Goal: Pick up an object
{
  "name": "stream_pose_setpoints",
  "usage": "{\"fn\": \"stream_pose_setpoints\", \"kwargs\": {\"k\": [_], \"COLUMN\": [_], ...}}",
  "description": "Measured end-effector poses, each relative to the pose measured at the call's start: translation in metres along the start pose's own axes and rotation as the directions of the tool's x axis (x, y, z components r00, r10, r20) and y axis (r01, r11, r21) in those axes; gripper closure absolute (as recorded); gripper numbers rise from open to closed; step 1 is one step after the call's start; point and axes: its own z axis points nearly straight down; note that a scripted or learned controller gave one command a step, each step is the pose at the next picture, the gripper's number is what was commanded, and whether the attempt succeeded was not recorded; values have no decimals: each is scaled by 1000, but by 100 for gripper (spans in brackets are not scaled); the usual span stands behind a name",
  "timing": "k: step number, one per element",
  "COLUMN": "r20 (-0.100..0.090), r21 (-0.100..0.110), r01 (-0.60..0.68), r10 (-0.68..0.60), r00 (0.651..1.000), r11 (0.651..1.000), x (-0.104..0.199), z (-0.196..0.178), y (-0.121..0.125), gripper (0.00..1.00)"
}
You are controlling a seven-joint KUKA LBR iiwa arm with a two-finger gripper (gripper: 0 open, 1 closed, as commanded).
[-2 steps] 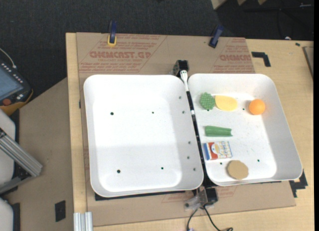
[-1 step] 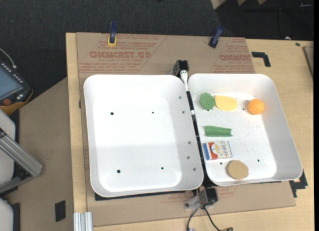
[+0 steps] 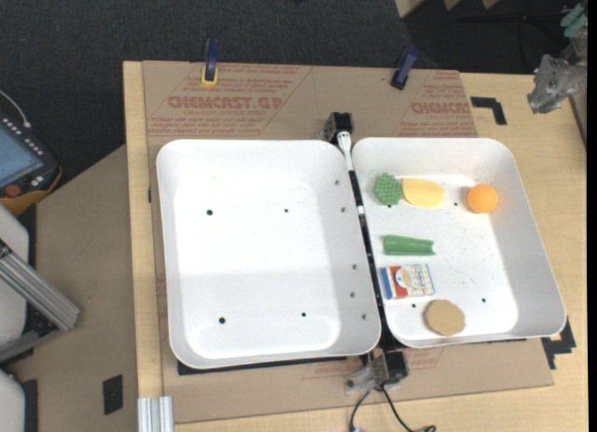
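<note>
From above, the gripper (image 3: 556, 80) hangs at the frame's upper right edge, jaw state impossible to tell, while the nearest pickable thing, the orange ball (image 3: 482, 199), lies below-left in the right bin (image 3: 532, 243).

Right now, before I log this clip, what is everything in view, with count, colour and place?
bins: 2, white, side by side on the bench
green lump: 1, green, right bin, top, touching the yellow piece
yellow piece: 1, yellow, right bin, top
orange ball: 1, orange, right bin, top right
green strip: 1, green, right bin, middle
card: 1, white with red and blue print, right bin, below the strip
disc: 1, tan, right bin, bottom
clamps: 2, blue, board's far edge
hand: 1, grey, upper right, above the bench, away from the bins
</note>
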Motion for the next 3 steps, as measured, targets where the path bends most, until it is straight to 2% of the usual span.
{"fn": "stream_pose_setpoints", "kwargs": {"k": [1,2,3], "r20": [5,6,8], "r21": [-28,-16,-21], "r01": [5,-3,-2], "r10": [-5,3,2], "r00": [1000,1000,1000], "r11": [1000,1000,1000], "x": [70,66,66], "z": [-96,-90,-101], "y": [-38,-37,-36], "gripper": [100,0,100]}}
